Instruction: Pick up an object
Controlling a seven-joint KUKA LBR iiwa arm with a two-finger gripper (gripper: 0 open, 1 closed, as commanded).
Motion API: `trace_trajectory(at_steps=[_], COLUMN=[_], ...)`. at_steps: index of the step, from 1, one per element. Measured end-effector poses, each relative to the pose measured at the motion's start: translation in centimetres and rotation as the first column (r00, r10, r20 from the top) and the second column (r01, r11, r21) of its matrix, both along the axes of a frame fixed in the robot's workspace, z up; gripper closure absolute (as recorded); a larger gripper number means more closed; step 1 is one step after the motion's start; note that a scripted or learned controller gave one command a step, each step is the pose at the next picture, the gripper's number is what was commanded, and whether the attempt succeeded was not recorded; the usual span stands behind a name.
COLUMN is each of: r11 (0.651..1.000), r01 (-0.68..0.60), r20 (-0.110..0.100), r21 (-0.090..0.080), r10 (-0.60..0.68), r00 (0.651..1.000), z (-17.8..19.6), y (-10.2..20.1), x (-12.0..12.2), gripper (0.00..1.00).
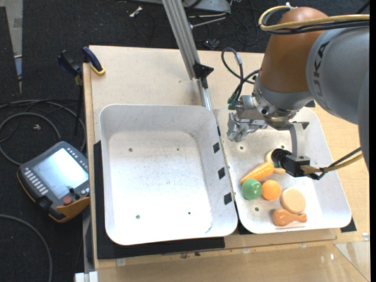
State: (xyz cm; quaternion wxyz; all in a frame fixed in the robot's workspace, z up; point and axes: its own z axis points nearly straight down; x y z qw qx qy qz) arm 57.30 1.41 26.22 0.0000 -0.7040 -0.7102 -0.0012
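The right bin (329,175) holds several small toys in its near half. An orange carrot shape (258,172) lies beside a green ball (251,189) and an orange ball (271,190). A tan round piece (292,200) and an orange gourd shape (287,217) sit closer to the front rim. My gripper (237,131) hangs over the far left part of the right bin, above bare floor, up and left of the toys. Nothing shows in it. A black block (293,162) on the arm hides part of a yellowish toy (274,156).
The left bin (154,169) sits alongside, sharing a raised middle wall (220,157). A slanted metal pole (183,31) rises behind the bins. A teach pendant (56,181) lies off the bench at left. Cables trail from the wrist.
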Motion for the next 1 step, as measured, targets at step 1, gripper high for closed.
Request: trace_trajectory(at_steps=[1], r11=[1.000], r01=[0.001], r20=[-0.002], r21=[-0.001], r10=[-0.001], r00=[1.000], z=[-1.93], y=[5.51], x=[1.22], gripper=[1.00])
